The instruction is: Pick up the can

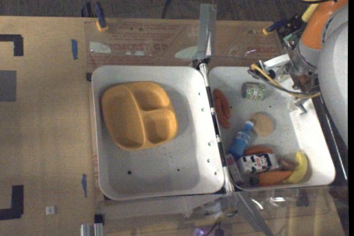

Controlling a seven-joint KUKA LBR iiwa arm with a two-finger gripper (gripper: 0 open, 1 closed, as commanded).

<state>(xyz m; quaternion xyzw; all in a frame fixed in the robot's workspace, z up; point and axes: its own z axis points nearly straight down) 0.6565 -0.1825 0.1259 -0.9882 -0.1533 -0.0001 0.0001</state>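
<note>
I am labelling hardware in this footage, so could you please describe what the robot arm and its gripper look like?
The arm is a bulky, rounded pale grey body with an orange band above the wrist. The wrist assembly is silver and dark metal, with yellow cables looped around it and small blue fittings nearby. The fingers are too blurred to describe.

Open floor is lying around the can (pixel 254 91) near the right bin's (pixel 326 166) back edge; hot dog (pixel 222 108), bottle (pixel 241 140) and cookie (pixel 263 124) are crowding the middle; the front edge is sitting packed.
</note>
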